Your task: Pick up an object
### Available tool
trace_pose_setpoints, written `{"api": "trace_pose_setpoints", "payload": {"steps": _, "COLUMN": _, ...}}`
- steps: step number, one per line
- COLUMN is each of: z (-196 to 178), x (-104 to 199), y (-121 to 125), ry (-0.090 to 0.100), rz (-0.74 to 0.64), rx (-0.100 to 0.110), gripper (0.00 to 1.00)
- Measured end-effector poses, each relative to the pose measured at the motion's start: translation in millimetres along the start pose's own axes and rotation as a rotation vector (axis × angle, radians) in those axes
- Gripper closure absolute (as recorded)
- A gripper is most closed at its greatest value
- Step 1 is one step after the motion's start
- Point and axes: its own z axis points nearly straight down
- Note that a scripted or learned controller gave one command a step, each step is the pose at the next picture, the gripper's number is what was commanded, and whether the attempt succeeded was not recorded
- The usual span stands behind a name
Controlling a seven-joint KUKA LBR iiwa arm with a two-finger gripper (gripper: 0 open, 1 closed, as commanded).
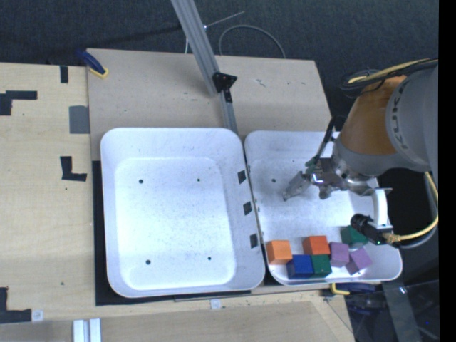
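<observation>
White bins (pixel 171 144); orange (pixel 279 251), blue (pixel 302 265), green (pixel 321 264), purple blocks (pixel 340 254); orange-banded grey arm (pixel 399 120).

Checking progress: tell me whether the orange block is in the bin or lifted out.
In: the orange block lies on the right bin floor.

The pale wooden bench (pixel 157 98) bears two shallow white plastic bins side by side: the larger left bin (pixel 171 209) and the right bin (pixel 285 155), on a black mat (pixel 98 226).
</observation>
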Motion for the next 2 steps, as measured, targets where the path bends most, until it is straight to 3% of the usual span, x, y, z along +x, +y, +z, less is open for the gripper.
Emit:
{"api": "trace_pose_setpoints", "payload": {"steps": 1, "z": 46, "x": -34, "y": -38, "ry": -0.002, "rz": 0.007, "rx": -0.003, "gripper": 0.00}}
{"api": "trace_pose_setpoints", "payload": {"steps": 2, "z": 6, "x": -17, "y": -38, "ry": -0.002, "rz": 0.001, "rx": -0.011, "gripper": 0.00}}
